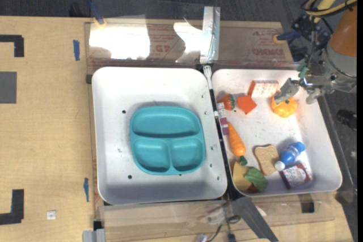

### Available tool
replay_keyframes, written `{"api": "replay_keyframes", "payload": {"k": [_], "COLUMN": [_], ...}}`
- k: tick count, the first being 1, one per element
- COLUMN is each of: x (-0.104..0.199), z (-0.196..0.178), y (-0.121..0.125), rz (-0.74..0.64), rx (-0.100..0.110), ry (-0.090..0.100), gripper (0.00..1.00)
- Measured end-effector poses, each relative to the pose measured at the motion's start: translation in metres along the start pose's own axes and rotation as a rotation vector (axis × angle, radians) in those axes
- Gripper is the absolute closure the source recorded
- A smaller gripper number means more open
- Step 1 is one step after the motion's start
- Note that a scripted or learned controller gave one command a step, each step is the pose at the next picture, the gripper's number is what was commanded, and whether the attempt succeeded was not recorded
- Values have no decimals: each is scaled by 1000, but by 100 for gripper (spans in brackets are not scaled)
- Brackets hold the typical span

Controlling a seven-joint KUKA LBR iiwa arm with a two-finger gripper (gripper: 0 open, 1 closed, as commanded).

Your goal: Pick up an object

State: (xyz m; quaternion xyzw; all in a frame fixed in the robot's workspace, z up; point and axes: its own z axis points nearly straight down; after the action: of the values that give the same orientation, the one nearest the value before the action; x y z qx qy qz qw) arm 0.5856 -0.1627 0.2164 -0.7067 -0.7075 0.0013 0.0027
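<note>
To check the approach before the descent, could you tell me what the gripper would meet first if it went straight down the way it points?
Probably the yellow-orange toy in the right bin; the gripper hangs just above it, though depth is unclear from this slanted view.

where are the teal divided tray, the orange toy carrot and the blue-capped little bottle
teal divided plastic tray (167, 139): camera view, on the ridge between its compartments
orange toy carrot (236, 141): camera view, middle of its body
small bottle with a blue cap (290, 155): camera view, on its blue upper part
</note>
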Motion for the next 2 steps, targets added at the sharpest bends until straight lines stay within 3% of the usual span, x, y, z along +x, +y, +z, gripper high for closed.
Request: {"api": "replay_keyframes", "payload": {"k": [1, 2], "x": [-4, -4], "z": [111, 105], "y": [43, 41], "rz": [-3, -2], "rx": [-7, -1], "ry": [-2, -1], "gripper": [0, 100]}}
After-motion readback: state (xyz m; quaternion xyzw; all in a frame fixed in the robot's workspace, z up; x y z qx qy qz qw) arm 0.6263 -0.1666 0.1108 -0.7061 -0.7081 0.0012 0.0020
